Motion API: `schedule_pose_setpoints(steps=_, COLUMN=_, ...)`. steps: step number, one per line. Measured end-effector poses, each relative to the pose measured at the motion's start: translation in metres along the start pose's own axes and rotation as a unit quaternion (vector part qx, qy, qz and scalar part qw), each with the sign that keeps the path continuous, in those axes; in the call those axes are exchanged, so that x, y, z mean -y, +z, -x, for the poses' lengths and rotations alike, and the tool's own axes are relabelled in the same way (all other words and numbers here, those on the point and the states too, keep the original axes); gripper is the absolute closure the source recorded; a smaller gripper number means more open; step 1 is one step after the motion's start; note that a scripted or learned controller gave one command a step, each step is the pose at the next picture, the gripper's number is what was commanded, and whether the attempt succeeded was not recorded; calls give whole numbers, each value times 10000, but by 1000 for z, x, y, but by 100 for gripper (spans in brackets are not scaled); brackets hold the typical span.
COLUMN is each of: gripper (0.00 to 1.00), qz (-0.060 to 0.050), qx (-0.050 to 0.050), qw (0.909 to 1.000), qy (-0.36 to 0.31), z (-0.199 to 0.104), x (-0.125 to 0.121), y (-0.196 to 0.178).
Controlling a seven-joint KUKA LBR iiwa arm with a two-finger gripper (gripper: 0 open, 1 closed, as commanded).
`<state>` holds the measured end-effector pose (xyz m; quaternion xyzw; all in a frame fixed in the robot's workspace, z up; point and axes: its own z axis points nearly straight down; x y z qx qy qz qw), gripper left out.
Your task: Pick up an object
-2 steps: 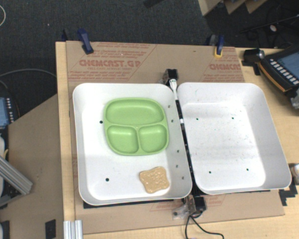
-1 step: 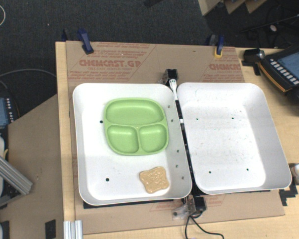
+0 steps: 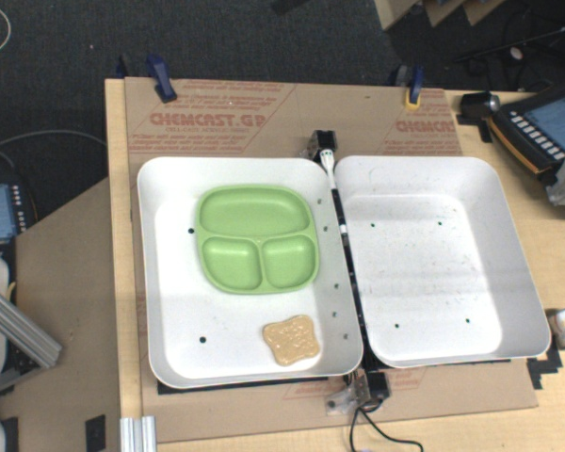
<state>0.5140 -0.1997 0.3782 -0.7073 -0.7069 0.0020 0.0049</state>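
White plastic makes up both shallow bins, set side by side on a brown board that covers the surface (image 3: 264, 111), their inner rims touching along a dark seam down the middle. In the left bin (image 3: 165, 252) a pale green divided tray (image 3: 257, 238) lies flat toward the far side, one long compartment across its far half and two smaller ones on its near half, all three bare. Nearer to me in that same bin, toward its near right corner, sits a tan, rough-edged flat piece like a cracker or slice of toast (image 3: 292, 340), apart from the green tray and just short of the bin's near wall. The right bin (image 3: 433, 262) shows its white floor with a scatter of small dark specks. Two blue clamps (image 3: 161, 77) grip the board's far edge, one at the left and one toward the right. From where I stand I cannot tell how the tool is set, apart or together. Open floor lies along the left and near-left parts of the left bin, and around the tan piece on its left side; cables and a small black fitting (image 3: 323, 143) crowd the seam at the far and near ends.
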Motion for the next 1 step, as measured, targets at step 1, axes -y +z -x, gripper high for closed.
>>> schedule_pose_setpoints(steps=1, gripper=100, qz=83, qx=43, qw=10000, qy=-12, z=25, x=-49, y=-27)
